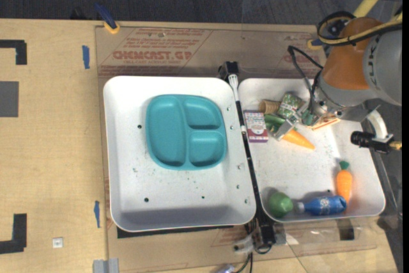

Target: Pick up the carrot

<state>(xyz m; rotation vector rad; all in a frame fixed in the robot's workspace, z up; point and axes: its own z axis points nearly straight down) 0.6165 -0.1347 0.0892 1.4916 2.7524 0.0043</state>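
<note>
The carrot (344, 183) is a small orange toy with a green top. It lies near the right wall of the right bin (367, 156), pointing toward the front. My gripper (305, 115) hangs low over the back of that bin, in a cluster of small items up and to the left of the carrot. A clear gap lies between the gripper and the carrot. The grey arm with its orange band (347, 67) comes in from the upper right.
The left bin (128, 188) holds a teal divided plate (186, 131). In the right bin lie a purple-and-white box (254, 126), an orange wedge (299, 139), green packets (284, 113), a green ball (279, 202) and a blue bottle (324, 204) by the front wall.
</note>
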